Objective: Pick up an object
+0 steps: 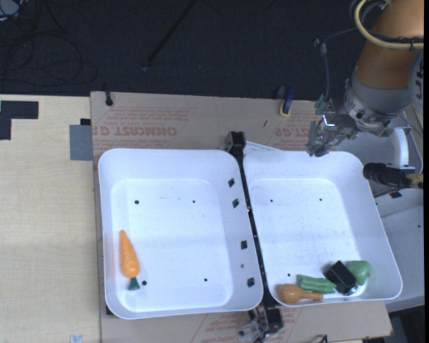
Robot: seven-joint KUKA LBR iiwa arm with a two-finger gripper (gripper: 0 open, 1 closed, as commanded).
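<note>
An orange toy carrot (129, 255) with a green top lies near the front left corner of the left bin (168, 166). In the front right corner of the right bin (307, 170) sit a green vegetable-shaped toy (316, 284), a tan pear-shaped toy (298, 294), a black block (341, 276) and a light green piece (359, 269), all bunched together. My gripper (320, 143) hangs over the back rim of the right bin, far from those objects, with nothing seen between its fingers.
A black divider (244, 220) with clips runs between the two bins. Brown cardboard (179, 123) lies under the bins, with a blue and yellow clamp (285, 101) at its back edge. A black fitting (390, 174) sticks out by the right bin's right side.
</note>
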